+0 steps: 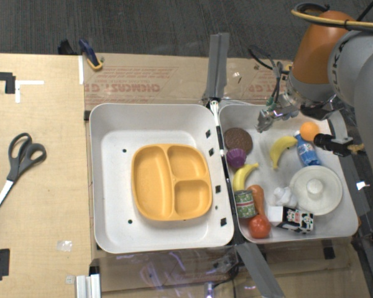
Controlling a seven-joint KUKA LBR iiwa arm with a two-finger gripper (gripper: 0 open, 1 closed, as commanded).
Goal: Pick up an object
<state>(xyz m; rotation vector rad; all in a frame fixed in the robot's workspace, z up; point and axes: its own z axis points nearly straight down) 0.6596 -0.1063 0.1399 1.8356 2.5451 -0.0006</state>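
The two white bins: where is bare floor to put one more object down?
The left white bin has bare floor all around the yellow divided plastic plate, widest along its left wall. The right white bin is crowded; one small bare patch lies between the brown round disc and the yellow banana.

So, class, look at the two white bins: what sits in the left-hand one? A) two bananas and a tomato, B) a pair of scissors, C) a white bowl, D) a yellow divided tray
D: the yellow divided tray lies in the left bin; fruit and bowl are in the other bin.
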